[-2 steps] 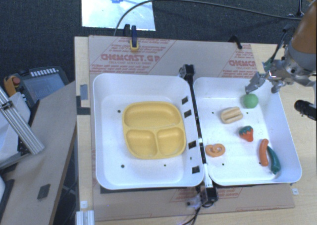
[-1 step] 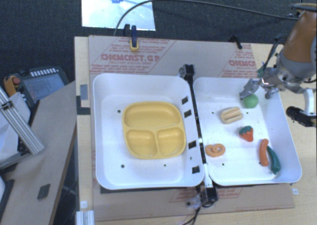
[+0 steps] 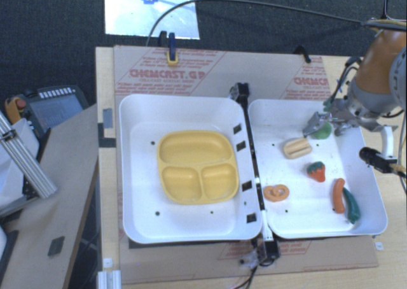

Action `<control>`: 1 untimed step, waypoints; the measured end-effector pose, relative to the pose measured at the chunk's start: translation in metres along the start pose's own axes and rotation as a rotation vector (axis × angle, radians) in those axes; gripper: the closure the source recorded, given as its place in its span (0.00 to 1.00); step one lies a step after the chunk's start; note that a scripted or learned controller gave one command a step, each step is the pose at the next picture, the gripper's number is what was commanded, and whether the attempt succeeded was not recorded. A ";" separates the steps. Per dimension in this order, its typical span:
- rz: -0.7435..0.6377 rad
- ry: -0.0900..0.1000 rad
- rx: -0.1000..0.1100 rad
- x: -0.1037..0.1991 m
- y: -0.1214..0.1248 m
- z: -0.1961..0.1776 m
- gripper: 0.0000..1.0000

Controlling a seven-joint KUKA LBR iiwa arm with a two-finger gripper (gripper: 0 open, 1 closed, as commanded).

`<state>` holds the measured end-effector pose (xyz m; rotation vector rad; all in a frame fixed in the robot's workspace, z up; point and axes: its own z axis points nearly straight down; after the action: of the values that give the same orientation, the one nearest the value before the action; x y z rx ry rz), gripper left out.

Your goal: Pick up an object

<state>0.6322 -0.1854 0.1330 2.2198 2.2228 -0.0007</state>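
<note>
My gripper (image 3: 321,125) hangs over the back of the right bin (image 3: 365,224), right at a small green object (image 3: 323,132) that shows partly under its tip. A tan bread roll (image 3: 297,148) lies just in front and to the left of it. Further forward sit a red strawberry (image 3: 316,171), an orange-and-pink ring-shaped piece (image 3: 276,193), an orange carrot (image 3: 339,195) and a dark green vegetable (image 3: 351,207). The arm's metal parts hide how the gripper meets the green object.
The left bin (image 3: 137,154) holds a yellow divided tray (image 3: 196,167). A black divider with clips (image 3: 249,160) runs between the bins. A control pendant (image 3: 54,111) and metal rail (image 3: 25,163) lie on the side table at left.
</note>
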 end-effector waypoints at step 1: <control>-0.001 -0.001 -0.018 0.001 0.006 0.043 0.00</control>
<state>0.6381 -0.1844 0.0899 2.2094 2.2146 0.0181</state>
